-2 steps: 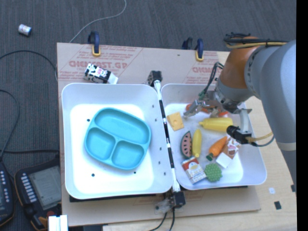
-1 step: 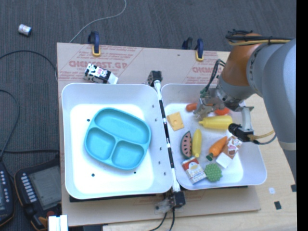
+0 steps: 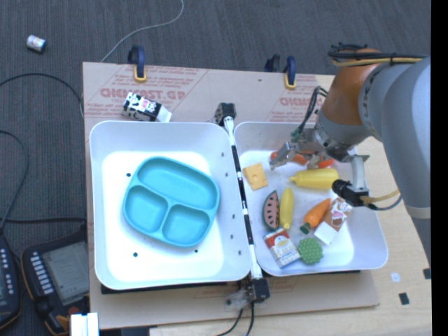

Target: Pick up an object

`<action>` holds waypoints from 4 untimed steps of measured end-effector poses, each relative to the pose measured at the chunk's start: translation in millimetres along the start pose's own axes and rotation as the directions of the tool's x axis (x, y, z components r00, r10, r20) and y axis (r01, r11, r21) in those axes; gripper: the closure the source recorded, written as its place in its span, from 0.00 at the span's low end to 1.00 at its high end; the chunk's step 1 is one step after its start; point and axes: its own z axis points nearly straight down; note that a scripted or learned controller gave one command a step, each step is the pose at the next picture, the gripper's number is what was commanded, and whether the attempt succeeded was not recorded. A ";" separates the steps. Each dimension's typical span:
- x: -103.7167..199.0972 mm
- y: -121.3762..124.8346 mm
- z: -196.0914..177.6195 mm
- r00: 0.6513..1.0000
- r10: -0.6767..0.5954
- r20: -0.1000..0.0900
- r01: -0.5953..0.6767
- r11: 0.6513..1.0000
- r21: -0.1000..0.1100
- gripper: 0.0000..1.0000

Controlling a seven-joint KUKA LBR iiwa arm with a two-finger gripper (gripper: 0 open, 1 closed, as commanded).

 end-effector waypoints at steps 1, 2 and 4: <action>-0.1 0.4 -10.1 1.000 -0.001 0.001 0.001 1.000 0.000 1.00; -0.1 0.2 -9.8 1.000 0.000 0.001 0.000 1.000 0.000 0.00; 38.8 -52.6 -1.5 1.000 0.002 0.000 -0.002 1.000 -0.004 1.00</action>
